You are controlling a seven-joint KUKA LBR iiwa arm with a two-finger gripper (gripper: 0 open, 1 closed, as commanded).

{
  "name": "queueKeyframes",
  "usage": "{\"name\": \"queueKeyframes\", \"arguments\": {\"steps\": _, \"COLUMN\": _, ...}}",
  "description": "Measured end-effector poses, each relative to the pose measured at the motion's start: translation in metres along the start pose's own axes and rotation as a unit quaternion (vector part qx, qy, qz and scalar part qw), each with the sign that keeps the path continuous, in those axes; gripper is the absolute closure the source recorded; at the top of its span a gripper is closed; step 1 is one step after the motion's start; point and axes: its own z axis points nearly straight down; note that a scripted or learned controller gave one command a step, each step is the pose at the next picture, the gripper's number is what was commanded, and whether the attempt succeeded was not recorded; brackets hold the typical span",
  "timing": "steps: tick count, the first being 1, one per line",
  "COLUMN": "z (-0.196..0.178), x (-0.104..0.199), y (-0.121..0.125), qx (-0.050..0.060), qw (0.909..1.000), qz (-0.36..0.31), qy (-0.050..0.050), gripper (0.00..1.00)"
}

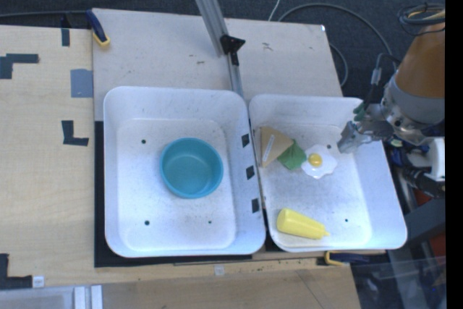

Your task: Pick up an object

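The fingers (pixel 347 141) hang low over the right bin (pixel 376 221) near its far right side; whether they are spread or closed cannot be told from this slanted camera view, and nothing shows between them. Just beside them, toward the bin's middle, lies a toy fried egg (pixel 318 163), touching a green piece (pixel 293 156) and a tan wedge (pixel 271 145). Nearer the front edge rests a yellow object (pixel 300 225). The egg seems the likely target, being closest. Well apart, a blue bowl (pixel 191 168) sits in the left bin (pixel 123 228).
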Motion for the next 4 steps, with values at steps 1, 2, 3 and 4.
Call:
{"name": "queueKeyframes", "arguments": {"steps": 1, "z": 0.006, "x": 0.044, "y": 0.009, "qx": 0.002, "qw": 1.0, "qz": -0.002, "qy": 0.001, "gripper": 1.0}}
{"name": "queueKeyframes", "arguments": {"steps": 2, "z": -0.002, "x": 0.091, "y": 0.019, "qx": 0.002, "qw": 1.0, "qz": -0.003, "qy": 0.001, "gripper": 1.0}}
{"name": "queueKeyframes", "arguments": {"steps": 3, "z": 0.011, "x": 0.144, "y": 0.025, "qx": 0.003, "qw": 1.0, "qz": -0.002, "qy": 0.001, "gripper": 1.0}}
{"name": "queueKeyframes", "arguments": {"steps": 4, "z": 0.015, "x": 0.191, "y": 0.038, "qx": 0.002, "qw": 1.0, "qz": -0.002, "qy": 0.001, "gripper": 1.0}}
